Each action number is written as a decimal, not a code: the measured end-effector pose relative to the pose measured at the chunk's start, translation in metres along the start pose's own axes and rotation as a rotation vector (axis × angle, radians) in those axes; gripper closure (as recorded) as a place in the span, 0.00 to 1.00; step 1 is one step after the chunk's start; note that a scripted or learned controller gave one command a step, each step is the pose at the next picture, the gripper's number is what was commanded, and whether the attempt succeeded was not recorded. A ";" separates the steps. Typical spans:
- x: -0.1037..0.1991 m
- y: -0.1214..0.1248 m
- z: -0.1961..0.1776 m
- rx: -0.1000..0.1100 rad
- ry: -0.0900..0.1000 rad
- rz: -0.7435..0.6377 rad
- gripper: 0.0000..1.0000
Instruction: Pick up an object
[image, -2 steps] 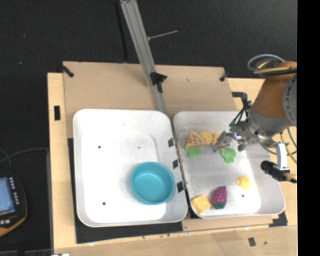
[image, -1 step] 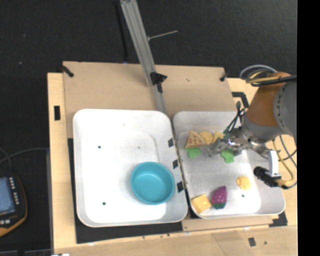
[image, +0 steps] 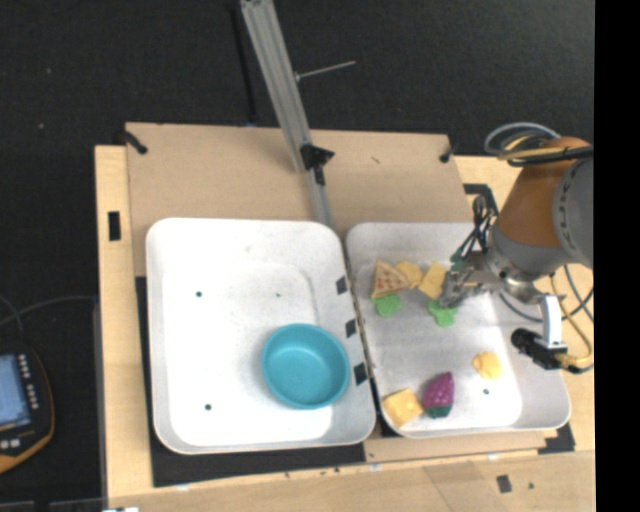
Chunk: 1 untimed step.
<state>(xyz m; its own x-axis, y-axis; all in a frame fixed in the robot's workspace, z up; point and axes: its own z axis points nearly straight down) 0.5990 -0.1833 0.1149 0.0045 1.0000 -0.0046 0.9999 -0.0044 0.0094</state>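
My gripper (image: 453, 297) is low in the right bin (image: 520, 420), its tip just above a small green block (image: 443, 316) and beside a yellow block (image: 433, 281). A pizza-slice toy (image: 387, 280) and a yellow piece (image: 409, 272) lie to its left, with another green block (image: 388, 306) below them. Nearer the front of that bin lie a purple grape-like toy (image: 438, 393), a yellow cube (image: 403, 406) and a small yellow piece (image: 486, 365).
The left bin (image: 200, 260) holds a blue bowl (image: 305, 365). A grey metal pole (image: 285, 100) slants over the back of the bench. Cables and a black connector (image: 540, 350) hang off the wrist at the right bin's right edge.
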 end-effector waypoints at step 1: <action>0.003 0.008 -0.046 0.007 0.004 -0.007 1.00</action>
<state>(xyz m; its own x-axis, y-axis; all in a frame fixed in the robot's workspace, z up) 0.6070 -0.1803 0.1605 -0.0024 1.0000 -0.0009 1.0000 0.0024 0.0019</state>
